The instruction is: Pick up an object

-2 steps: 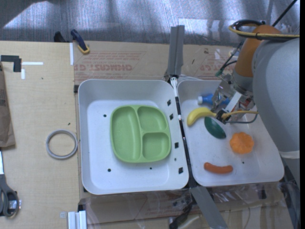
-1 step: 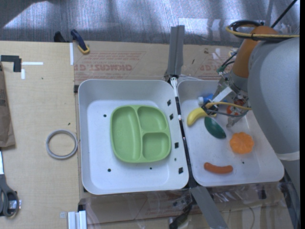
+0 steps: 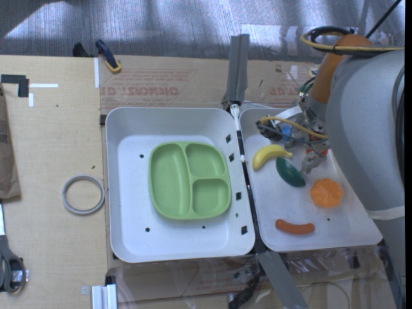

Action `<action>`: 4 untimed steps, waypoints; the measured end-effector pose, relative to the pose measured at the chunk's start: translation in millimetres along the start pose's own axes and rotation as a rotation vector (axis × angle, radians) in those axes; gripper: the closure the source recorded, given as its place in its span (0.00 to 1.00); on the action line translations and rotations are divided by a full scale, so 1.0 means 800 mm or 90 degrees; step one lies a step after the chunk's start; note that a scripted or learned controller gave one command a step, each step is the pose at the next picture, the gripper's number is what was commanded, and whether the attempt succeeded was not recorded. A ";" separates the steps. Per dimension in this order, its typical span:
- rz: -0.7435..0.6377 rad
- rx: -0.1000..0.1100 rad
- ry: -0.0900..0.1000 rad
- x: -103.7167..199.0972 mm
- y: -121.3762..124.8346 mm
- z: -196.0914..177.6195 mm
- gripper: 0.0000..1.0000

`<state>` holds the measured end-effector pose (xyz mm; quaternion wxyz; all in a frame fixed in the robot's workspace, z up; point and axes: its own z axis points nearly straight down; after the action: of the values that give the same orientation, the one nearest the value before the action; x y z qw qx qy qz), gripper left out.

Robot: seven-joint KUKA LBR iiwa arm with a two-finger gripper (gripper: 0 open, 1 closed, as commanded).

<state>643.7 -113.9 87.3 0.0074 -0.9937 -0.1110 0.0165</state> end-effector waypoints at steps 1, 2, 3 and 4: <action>-0.005 -0.007 0.009 0.005 0.001 -0.013 1.00; -0.100 -0.013 0.017 0.014 -0.038 -0.130 1.00; 0.011 -0.010 0.018 0.001 -0.117 -0.127 1.00; -0.106 -0.013 0.016 -0.003 -0.047 -0.143 1.00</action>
<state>637.2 -78.5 202.3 -0.0001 -0.9812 -0.1929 0.0026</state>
